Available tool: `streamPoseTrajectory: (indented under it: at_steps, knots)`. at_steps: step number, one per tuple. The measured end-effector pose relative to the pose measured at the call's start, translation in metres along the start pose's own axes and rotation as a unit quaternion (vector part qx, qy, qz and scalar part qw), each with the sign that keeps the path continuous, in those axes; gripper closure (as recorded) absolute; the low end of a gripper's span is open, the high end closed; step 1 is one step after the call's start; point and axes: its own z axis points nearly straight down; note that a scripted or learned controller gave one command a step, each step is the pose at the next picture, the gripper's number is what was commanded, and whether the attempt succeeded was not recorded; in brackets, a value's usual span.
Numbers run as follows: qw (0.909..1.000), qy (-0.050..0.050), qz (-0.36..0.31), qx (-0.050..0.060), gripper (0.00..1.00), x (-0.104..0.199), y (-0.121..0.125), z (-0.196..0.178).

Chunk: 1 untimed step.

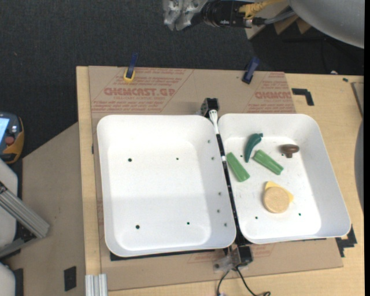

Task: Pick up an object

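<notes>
The gripper (180,14) hangs at the view's top edge, well beyond the right bin (324,173), with nothing visibly in its grasp; how far it is open cannot be told.

The candidates all lie in that bin. The tan disc (276,199) sits near the bin's middle with open floor around it, probably the easiest pick. Two green sticks (237,166) (267,162) and a curved teal piece (251,145) crowd together toward the bin's inner wall; a brown cap (289,150) lies beyond the disc.

A good attempt likely descends straight over the disc, clear of the sticks.
</notes>
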Motion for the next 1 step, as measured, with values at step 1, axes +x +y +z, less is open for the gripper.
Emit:
streamPoseTrajectory:
  at_steps: [1]
  knots:
    - [1.0,0.0,0.0,0.0,1.0,0.0004,0.0146,-0.0002]
